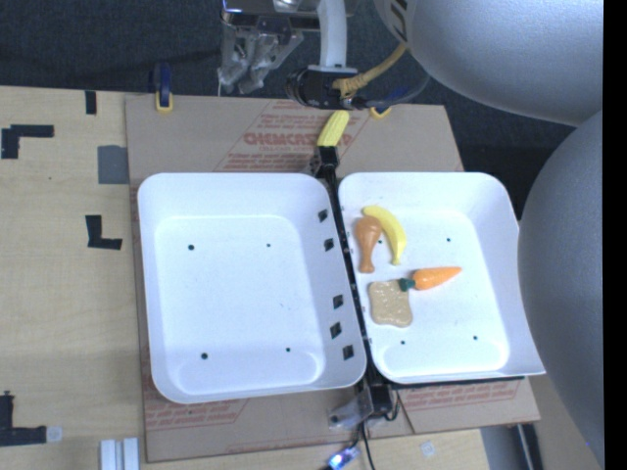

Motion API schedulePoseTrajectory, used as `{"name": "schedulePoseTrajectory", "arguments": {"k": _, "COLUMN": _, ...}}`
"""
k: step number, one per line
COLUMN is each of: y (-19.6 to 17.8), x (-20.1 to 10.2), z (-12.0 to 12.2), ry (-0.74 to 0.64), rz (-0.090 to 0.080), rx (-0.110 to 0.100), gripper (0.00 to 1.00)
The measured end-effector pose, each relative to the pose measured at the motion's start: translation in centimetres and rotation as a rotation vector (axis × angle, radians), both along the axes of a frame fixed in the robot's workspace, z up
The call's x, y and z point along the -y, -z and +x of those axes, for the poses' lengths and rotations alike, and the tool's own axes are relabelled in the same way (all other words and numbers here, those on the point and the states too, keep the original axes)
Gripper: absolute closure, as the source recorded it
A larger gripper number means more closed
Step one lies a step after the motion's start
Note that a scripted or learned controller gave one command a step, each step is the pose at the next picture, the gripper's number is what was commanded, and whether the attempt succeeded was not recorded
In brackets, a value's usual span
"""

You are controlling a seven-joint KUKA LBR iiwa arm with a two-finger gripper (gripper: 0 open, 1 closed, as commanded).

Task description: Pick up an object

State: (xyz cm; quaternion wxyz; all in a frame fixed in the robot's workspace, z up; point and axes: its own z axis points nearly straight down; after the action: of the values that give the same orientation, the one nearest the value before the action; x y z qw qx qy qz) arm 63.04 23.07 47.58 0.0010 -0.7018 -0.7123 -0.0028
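While the gripper hangs above the bench beyond the bins, its grip unreadable, a banana, drumstick, carrot and cracker lie clustered in the right bin.

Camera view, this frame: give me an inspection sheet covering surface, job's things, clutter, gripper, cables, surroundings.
Surface: cardboard sheet on a wooden bench, bearing the left bin and right bin side by side.
Job's things: banana, drumstick, carrot and toast slice, all in the right bin near the divider.
Clutter: nothing seen in the bins beyond these; black tape marks on the bench.
Gripper: gripper above the bench's far edge, away from the bins; holds nothing visible.
Cables: yellow cable near the gripper.
Surroundings: dark floor beyond the bench.
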Motion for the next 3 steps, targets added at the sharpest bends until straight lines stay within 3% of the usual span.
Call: {"name": "schedulePoseTrajectory", "arguments": {"k": 3, "y": -3.6, "x": -0.3, "z": 0.3, "ry": 0.013, "rz": -0.005, "rx": -0.002, "gripper": 1.0}}
